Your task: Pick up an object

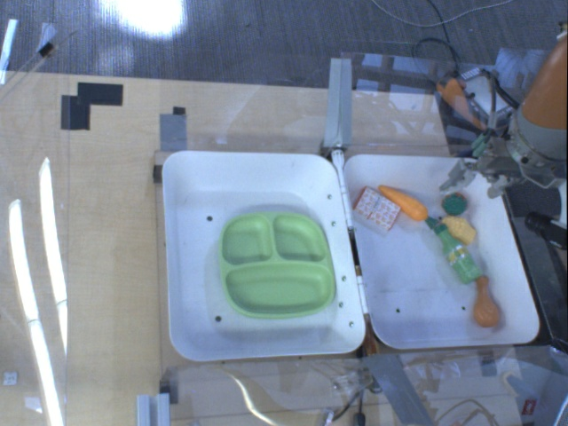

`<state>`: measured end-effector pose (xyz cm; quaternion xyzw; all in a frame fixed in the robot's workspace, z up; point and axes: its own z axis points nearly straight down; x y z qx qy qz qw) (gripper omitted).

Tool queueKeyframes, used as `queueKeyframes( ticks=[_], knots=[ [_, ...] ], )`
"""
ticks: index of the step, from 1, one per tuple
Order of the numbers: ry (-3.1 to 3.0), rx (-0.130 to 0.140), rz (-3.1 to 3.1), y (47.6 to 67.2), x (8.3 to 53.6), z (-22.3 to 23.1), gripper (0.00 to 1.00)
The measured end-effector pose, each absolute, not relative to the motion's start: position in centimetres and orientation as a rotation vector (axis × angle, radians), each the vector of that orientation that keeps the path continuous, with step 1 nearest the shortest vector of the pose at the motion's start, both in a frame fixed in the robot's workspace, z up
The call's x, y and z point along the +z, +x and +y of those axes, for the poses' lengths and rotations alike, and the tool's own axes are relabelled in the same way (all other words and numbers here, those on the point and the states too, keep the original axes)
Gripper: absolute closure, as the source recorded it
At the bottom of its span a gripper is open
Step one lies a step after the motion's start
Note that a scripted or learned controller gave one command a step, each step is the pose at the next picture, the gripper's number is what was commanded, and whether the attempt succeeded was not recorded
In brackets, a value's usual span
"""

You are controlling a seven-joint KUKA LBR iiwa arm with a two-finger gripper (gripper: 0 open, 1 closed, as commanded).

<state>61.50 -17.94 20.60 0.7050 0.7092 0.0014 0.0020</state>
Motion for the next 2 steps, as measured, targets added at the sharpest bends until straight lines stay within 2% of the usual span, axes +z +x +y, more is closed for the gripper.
queueKeyframes(
  ticks=[1,2],
  knots=[
    [2.079,0.003,2.352,59.6,9.7,-19.5,0.0],
    [2.071,0.011,2.346,59.9,11.1,-19.5,1.0]
  ],
)
